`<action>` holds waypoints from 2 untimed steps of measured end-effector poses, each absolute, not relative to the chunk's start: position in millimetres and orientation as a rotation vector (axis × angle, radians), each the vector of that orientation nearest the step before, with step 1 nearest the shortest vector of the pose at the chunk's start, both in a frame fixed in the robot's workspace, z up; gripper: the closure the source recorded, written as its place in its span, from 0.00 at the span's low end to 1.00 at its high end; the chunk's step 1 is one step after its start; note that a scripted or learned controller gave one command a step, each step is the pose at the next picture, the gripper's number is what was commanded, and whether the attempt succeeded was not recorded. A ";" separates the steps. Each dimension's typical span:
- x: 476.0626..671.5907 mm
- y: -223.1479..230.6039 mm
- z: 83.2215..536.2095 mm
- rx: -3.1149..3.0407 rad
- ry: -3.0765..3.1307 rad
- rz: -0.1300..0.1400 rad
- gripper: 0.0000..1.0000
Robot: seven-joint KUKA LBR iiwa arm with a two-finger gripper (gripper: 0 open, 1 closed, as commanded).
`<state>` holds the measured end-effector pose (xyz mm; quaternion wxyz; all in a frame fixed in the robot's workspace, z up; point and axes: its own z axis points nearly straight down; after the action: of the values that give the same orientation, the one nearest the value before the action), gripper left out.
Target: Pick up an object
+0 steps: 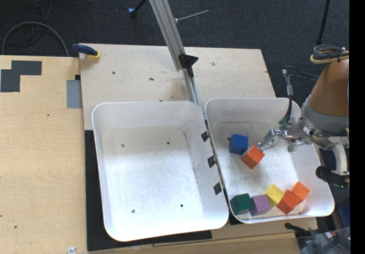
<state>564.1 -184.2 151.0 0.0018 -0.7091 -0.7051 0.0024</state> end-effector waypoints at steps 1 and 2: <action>493.9 -177.1 100.6 -2.222 -2.215 0.005 0.00; 495.8 -176.8 110.9 -2.229 -2.208 0.002 1.00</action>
<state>495.8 -176.8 110.9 0.0020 -0.7104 -0.7038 0.0007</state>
